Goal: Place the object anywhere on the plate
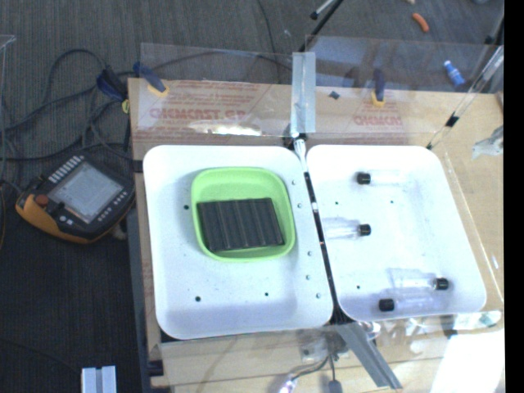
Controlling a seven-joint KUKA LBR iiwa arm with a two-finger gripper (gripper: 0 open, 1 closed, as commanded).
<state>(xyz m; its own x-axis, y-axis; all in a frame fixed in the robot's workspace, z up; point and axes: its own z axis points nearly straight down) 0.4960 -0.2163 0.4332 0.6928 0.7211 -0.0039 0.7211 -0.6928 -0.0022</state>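
Note:
A green square plate [239, 182] sits in the left white bin [172, 301], toward its back. A dark grey ridged rectangular object [240, 224] lies flat on the plate and covers most of its floor. In the right white bin [458, 219] lie several clear vials with black caps: one at the back [363, 178], one near the middle [348, 230], and two at the front [417, 283] [386, 304].
A clear plastic wall [221, 109] stands behind both bins, with a metal post [303, 97] at the seam. A teach pendant [78, 196] with cables lies on the floor to the left. A metal bracket [364, 354] lies at the bench's front edge.

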